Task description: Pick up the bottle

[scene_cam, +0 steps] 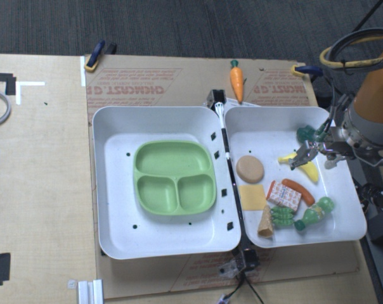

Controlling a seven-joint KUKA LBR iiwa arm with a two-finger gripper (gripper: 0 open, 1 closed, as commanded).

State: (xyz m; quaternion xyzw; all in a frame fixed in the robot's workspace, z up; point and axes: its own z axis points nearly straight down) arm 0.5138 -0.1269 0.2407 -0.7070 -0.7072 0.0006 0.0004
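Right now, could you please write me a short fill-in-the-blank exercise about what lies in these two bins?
1. The green bottle lies in the ___ bin.
2. The divided plate in the left bin is ___ in colour.
3. The toy carrot lies ___ both bins, on the cardboard.
4. The gripper hangs over the ___.

Answers: right; green; outside; banana
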